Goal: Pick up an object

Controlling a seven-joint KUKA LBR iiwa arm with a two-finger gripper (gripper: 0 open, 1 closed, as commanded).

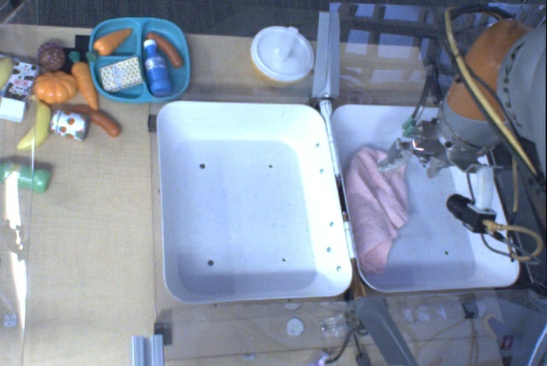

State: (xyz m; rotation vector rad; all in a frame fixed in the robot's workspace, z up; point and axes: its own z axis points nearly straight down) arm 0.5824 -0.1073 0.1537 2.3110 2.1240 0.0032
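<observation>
A pink cloth (376,200) lies crumpled along the left side of the right bin (479,266), stretching from its upper left toward its lower left corner. My gripper (416,152) hangs over the upper part of the right bin, just right of the cloth's top end and close to it. Nothing shows held in it. The grey arm with its orange band (491,48) comes in from the right above the bin.
The left bin (248,202) sits beside the right one. Behind it are a white lidded bowl (282,54) and a blue divided plate (141,58) of toy food. Several toy foods (64,99) lie at far left. Cables (483,219) trail over the right bin's right side.
</observation>
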